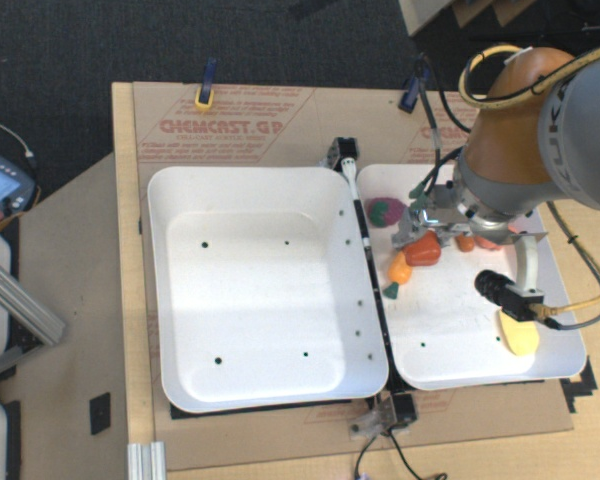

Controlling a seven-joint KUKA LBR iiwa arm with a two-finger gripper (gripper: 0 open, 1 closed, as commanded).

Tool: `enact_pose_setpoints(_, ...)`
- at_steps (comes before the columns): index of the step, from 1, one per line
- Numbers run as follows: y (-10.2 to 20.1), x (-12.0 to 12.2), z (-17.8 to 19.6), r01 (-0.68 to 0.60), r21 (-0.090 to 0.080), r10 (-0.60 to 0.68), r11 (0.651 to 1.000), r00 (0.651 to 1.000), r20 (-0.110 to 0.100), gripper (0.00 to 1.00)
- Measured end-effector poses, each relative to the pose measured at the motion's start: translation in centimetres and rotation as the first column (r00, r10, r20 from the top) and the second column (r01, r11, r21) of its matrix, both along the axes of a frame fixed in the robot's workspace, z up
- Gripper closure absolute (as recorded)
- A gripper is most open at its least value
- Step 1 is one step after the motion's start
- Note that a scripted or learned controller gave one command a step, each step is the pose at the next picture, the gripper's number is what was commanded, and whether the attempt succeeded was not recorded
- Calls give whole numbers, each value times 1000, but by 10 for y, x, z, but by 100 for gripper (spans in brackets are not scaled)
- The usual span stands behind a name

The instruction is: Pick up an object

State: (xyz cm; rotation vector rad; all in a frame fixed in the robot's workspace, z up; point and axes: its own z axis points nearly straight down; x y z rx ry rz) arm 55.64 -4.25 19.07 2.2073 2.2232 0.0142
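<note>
With the jaws (427, 230) low in the right bin (460, 363), just over the red-orange toy (423, 252) beside the purple ball (385, 210): cannot tell their spread; could nudge the toy aside and close on nothing

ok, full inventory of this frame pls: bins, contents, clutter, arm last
white bins: 2, white, side by side on the bench; left bin, right bin
cardboard sheet: 1, brown with red print, under both bins
carrot-like toy: 1, orange with green end, right bin near the divider
red-orange object: 1, right bin, just under the tool
purple and green object: 1, right bin, far corner by the divider
yellow object: 1, right bin, near right edge
clamps: 2, blue; far edge of the cardboard, left and right
arm: 1, grey with orange band, over the right bin
tool: 1, over the red-orange object; grip unclear
</note>
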Motion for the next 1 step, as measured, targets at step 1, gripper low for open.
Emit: enact_pose_setpoints(1,65,-3,-6,3,1,-3,1000,1000,-12,100)
